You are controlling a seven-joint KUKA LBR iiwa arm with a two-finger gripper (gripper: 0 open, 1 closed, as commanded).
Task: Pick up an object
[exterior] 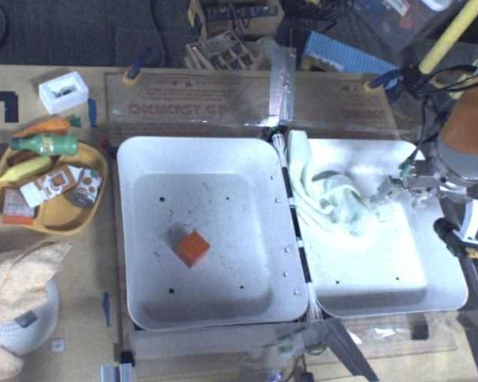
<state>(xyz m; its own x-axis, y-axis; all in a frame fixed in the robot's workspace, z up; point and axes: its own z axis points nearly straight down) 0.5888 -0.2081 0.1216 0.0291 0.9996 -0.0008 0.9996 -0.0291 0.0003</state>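
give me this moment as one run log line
arm: over right bin | gripper: beside pale green cloth | orange block: left bin, untouched | pick: not done

Faint reddish lettering runs across the clear panel (193, 106) behind the bins, far left of the gripper (400, 183), too blurred to read.

1. Even overhead light was bright; the white bins (143, 165) nearly washed out.
2. The orange block (193, 248) cast a short soft shadow leftward.
3. Focus was soft throughout.
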